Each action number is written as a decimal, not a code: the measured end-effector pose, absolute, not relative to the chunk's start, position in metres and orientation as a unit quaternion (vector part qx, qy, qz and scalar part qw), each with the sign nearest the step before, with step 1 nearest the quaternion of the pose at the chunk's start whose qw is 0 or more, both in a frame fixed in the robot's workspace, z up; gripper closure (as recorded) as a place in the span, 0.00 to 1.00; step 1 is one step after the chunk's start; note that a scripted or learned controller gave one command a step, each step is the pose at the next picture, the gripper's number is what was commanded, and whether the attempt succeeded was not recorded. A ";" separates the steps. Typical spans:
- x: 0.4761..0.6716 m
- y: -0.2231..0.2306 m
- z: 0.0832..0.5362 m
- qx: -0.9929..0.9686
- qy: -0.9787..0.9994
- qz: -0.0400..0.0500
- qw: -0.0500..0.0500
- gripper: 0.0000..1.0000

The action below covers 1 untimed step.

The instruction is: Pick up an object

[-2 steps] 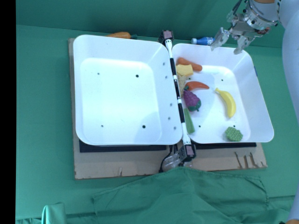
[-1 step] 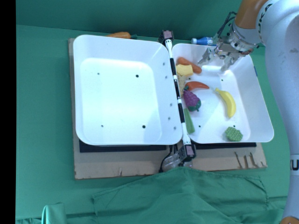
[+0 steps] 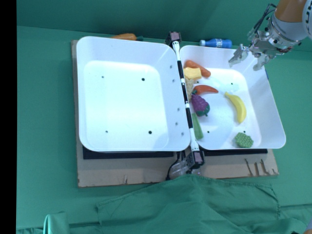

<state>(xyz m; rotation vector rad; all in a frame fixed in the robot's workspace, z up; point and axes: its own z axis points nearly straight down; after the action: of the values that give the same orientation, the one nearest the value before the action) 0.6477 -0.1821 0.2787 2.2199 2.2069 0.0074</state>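
The right bin [image 3: 270,112] holds several toy foods: a yellow banana [image 3: 237,107], a green bumpy piece [image 3: 243,140], a purple grape bunch [image 3: 199,104], a red chili [image 3: 205,89], an orange carrot [image 3: 198,68], a yellow piece [image 3: 191,73] and a green pod [image 3: 197,126] along the divider. My gripper [image 3: 249,58] hangs above the bin's far right corner, its fingers [image 3: 237,56] spread open with nothing between them.
The left bin [image 3: 87,82] sits beside it. A blue bottle [image 3: 217,43] and an orange item [image 3: 125,36] lie on the bench behind the bins. Green cloth [image 3: 195,208] is bunched at the front.
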 end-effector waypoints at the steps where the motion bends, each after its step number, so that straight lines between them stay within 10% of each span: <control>1: 0.657 -0.187 0.331 0.708 0.706 0.003 0.006 0.00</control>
<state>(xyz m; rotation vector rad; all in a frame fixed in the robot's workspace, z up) 0.6569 -0.1870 0.3314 2.2149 2.2110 0.0083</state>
